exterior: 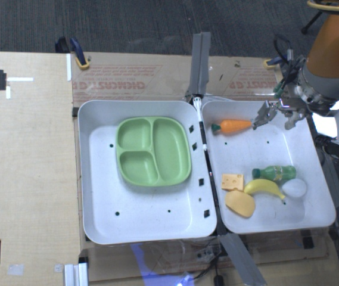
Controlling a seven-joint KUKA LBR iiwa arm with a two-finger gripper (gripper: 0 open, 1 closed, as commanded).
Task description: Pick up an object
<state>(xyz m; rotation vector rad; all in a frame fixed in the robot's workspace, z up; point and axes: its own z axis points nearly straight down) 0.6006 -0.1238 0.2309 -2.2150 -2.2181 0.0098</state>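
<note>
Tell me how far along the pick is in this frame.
Nothing looks picked yet. The carrot, cheese wedge, banana, green bottle and white egg all lie in the right bin; the green plate sits in the left bin. The gripper hangs open just right of the carrot, nothing between its fingers. Closing on an object and lifting remain.

One fixed camera looks down aslant from above on both white bins [92,177].
</note>
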